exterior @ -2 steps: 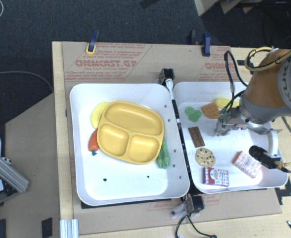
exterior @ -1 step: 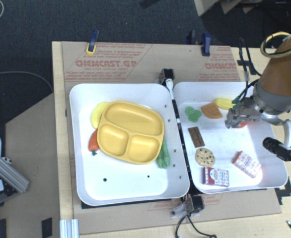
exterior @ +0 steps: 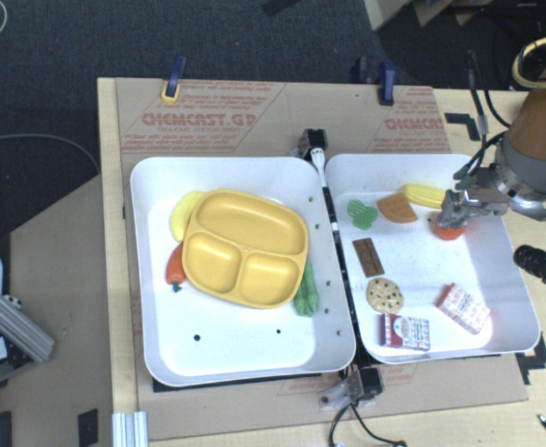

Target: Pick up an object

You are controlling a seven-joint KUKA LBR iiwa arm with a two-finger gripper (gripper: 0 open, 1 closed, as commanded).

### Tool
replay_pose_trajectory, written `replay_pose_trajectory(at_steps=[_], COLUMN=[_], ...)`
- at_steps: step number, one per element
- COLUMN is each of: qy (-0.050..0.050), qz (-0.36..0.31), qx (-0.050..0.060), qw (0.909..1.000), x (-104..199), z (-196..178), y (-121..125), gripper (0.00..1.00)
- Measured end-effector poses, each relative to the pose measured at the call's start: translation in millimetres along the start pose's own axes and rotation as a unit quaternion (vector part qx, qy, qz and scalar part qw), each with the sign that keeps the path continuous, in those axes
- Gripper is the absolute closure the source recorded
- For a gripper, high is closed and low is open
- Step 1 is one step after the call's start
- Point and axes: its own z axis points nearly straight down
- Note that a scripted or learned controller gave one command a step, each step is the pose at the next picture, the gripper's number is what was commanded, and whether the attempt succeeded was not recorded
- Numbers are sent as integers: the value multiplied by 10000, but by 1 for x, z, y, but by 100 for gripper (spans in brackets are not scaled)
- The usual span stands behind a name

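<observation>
My gripper [exterior: 456,210] hangs low over the far right part of the right bin [exterior: 506,277], directly above a small red object [exterior: 450,233] that peeks out beneath it. Whether it touches that object is hidden by the gripper body. Just left of it lie a yellow corn-like piece [exterior: 425,195], an orange-brown piece [exterior: 397,209] and a green toy [exterior: 362,214]. Nearer the front are a brown bar [exterior: 368,256], a cookie [exterior: 384,295], a red-and-white carton [exterior: 404,331] and a pink-and-white pack [exterior: 463,307].
The left bin [exterior: 161,324] holds a yellow divided tray [exterior: 245,248], with a yellow piece [exterior: 184,214] and a red-orange vegetable [exterior: 175,266] at its left and a green piece [exterior: 307,293] at its right. The arm's grey body [exterior: 534,161] crosses the right bin's far edge.
</observation>
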Motion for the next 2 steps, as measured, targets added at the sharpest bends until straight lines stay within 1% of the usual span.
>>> replay_pose_trajectory(at_steps=[1, 2], qy=[3, 28], qz=[-5, -24], qx=[6, 43], qw=[10000, 10000], x=[0, 50], z=[-27, -26], y=[1, -11], gripper=[100, 100])
